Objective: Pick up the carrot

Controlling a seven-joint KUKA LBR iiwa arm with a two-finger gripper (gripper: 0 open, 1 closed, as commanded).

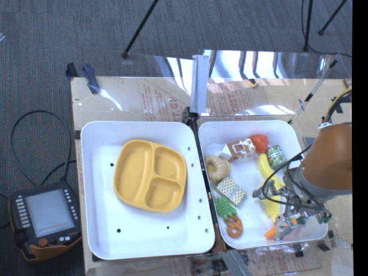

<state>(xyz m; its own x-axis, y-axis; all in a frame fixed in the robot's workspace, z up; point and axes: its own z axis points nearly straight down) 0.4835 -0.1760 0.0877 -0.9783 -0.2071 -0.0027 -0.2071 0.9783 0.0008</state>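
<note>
The grey arm with its orange band (329, 157) is reaching in from the right over the right-hand shallow white bin (287, 130), and its hand (287, 222) is hanging low over that bin's near right corner. The small orange carrot (269, 233) is lying on the bin floor at that same corner, just beside the hand and partly hidden under its metal parts. Whether the hand is spread or pressed together, I cannot tell: cables and fittings are crowding the tip, and nothing can be seen sitting between its two sides.

Other toy foods are sharing the right bin. A yellow plastic banana (268, 180) is lying lengthwise just left of the arm, with its lower end running under the hand's fittings. A round red tomato (259, 142) is sitting near the far wall, with a white and orange carton (241, 149) just beside it on the left and a green can (275, 155) near it on the right. A tan ring-shaped bagel (217, 167) is resting by the left wall, a checkered yellow and white block (231, 190) is lying below it, and a green leafy piece (225, 208) and a brown pretzel (234, 227) are lying nearer the front.

The left-hand white bin (98, 223) is holding a yellow three-compartment plate (150, 175). Both bins are sitting side by side on the table (103, 102). A grey handheld control pendant with a screen (43, 217) is lying on the floor to the left.
</note>
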